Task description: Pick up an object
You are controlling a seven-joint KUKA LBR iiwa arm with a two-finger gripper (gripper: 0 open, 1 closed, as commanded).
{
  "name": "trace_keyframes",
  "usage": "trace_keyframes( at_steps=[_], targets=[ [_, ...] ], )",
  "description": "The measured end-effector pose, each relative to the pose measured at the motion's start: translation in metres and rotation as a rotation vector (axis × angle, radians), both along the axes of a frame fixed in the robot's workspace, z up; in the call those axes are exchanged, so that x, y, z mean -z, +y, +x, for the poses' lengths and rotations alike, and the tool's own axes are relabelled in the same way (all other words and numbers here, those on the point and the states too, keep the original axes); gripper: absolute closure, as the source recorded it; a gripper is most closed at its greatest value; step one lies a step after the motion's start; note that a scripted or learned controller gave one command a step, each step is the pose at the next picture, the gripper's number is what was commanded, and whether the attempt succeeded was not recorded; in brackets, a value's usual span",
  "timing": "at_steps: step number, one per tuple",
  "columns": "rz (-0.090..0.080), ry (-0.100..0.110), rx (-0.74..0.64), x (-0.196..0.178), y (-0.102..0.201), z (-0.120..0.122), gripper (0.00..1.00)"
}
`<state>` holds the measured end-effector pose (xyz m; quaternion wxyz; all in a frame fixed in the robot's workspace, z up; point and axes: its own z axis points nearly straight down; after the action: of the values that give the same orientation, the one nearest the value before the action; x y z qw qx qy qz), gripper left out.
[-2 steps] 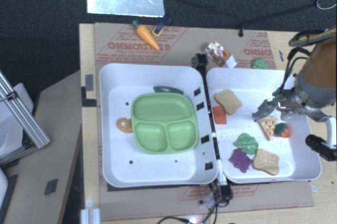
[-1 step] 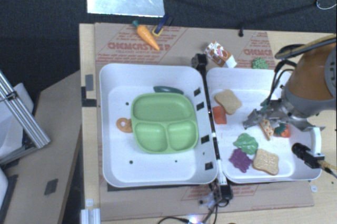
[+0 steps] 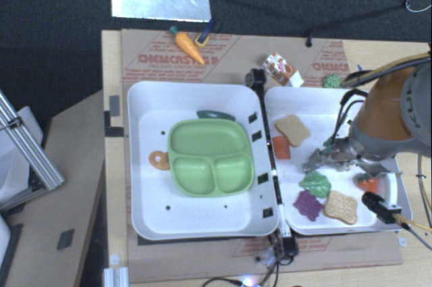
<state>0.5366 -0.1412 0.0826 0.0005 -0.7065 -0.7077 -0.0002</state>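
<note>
Right bin [image 3: 297, 225]: green lettuce [image 3: 315, 183] just below end effector [image 3: 318, 159].

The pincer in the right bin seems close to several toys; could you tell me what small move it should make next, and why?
Probably lower slightly onto the green leafy toy: the pincer sits just above it, with nothing visibly between its fingers.

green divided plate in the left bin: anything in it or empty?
Empty. The green plate lies flat in the left bin, and all three compartments show bare green. The orange ring lies beside it on the bin floor.
</note>
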Motion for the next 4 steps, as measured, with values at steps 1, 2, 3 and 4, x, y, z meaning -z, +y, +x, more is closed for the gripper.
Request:
trace_keyframes(
  at_steps=[1,2,3,4],
  targets=[
    [-0.001,-0.003,0.0,-0.012,-0.001,0.001,1.0],
    [-0.003,-0.005,0.002,-0.057,-0.007,0.0,1.0],
    [-0.003,-0.006,-0.001,-0.101,-0.01,-0.002,1.0],
    [-0.003,-0.007,-0.002,-0.145,-0.011,0.0,1.0]
  ],
)
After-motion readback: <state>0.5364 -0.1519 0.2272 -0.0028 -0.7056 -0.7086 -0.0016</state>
